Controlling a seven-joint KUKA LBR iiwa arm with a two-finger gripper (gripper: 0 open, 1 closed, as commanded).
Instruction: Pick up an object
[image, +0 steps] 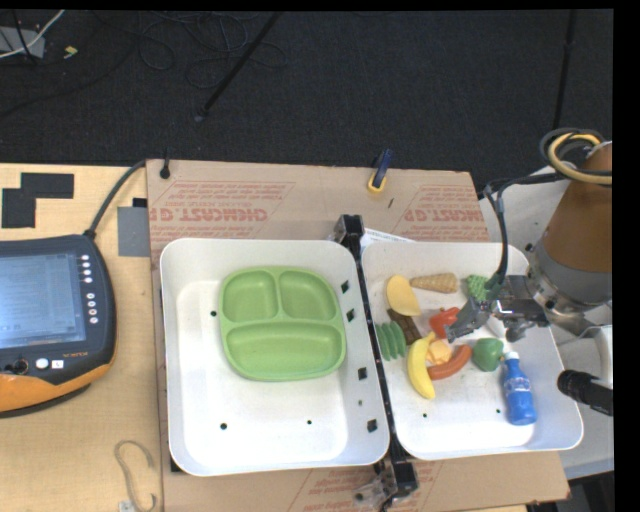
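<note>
My gripper sits low over the right bin, among the toy food piled in its upper half. I cannot tell from this view how my gripper is set, nor whether anything sits in it; the dark metal merges with the clutter below.

The candidates all lie in this bin. A red piece is just beside my gripper on its left, and the green ball is just below it. A banana lies lower left, touching a red sausage. Farther up are a yellow piece and a cone. A green ridged item rests against the bin's left wall, and a blue bottle lies near the lower right, apart from the pile.

The left bin holds a green tray, well away from me.

As I judge it, the reach is done and I am at grasp height, but nothing is visibly lifted. Every item looks to rest on the bin floor. What is left is the whole of the pick: closing on one piece, most likely the red one or the green ball, and raising it clear. The crowding makes a clean grip doubtful.
</note>
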